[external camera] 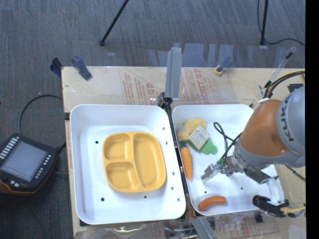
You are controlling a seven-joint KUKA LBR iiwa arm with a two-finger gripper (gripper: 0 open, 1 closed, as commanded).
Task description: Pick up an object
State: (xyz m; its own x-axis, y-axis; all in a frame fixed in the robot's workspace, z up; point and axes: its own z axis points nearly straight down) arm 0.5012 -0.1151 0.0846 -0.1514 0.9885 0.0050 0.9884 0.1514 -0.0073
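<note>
While the end effector (213, 170) hangs low in the right bin (239, 111), just right of the carrot (186, 162), its opening cannot be told, nothing is seen held, and picking is judged undone.

grey carpet (60, 24) surrounds the desk (124, 86). beyond the desk, tripod legs (117, 16) stand on the carpet. left of the desk lies a cabled handheld pendant (25, 163).

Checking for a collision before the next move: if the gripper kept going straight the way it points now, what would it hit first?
The gripper points toward the view's left, at the carrot by the right bin's left wall. The carrot looks first in line, though its height above the floor is unclear.
</note>
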